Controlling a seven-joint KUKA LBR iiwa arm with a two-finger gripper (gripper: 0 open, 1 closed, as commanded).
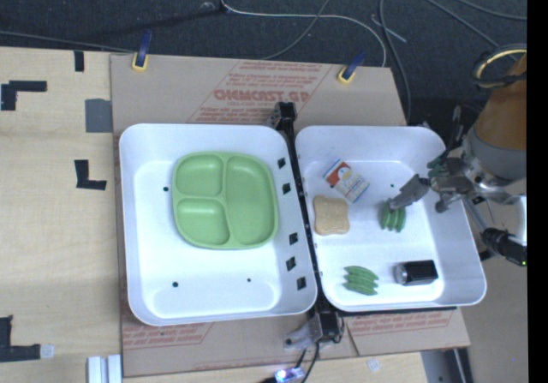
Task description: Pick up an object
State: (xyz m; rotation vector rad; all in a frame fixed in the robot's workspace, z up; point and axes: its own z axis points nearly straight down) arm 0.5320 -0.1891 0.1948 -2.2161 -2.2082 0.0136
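1. A grey KUKA arm with an orange band [503,94] reaches in over the right rim of the right white bin [454,240]; its gripper [409,193] hangs low over the bin's middle right.
2. One dark finger [413,190] slants down toward a small green bean pod bundle [393,218], its tip just above or touching the pod's upper end; whether the jaws are spread or closed cannot be told, and nothing is seen pinched between them.
3. A second green pod [360,279] lies near the bin's front edge, with a small black block [416,272] just beside it toward the front right corner.
4. A tan slice of toy bread [330,215] sits close to the bin's left wall, and a small white carton with red and blue print [346,180] lies just behind it.
5. The left white bin [145,201] carries a green divided plate [226,200], set toward its back and centre.
6. Both bins rest side by side on a cardboard sheet [257,90] clipped to the wooden bench.
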